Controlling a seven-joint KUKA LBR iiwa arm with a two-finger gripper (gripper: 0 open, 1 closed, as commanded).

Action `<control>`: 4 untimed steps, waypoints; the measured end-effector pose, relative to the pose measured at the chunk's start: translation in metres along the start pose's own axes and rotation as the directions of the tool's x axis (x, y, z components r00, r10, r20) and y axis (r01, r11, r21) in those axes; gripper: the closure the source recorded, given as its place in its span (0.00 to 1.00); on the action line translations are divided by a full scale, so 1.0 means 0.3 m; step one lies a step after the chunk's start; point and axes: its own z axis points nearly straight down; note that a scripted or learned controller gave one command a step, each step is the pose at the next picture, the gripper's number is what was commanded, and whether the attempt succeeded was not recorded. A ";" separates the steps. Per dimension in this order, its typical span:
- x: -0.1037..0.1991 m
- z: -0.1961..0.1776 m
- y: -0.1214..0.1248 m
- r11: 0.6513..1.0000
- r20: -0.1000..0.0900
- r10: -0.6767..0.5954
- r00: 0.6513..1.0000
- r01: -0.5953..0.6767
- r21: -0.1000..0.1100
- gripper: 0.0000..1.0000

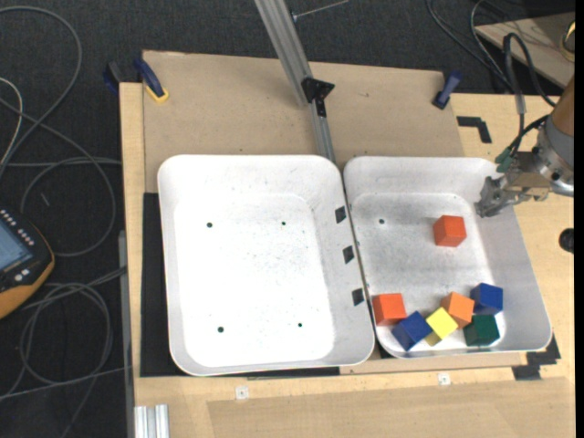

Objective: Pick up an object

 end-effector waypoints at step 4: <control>0.487 -0.012 -0.042 1.000 -0.007 -0.004 1.000 0.004 0.013 1.00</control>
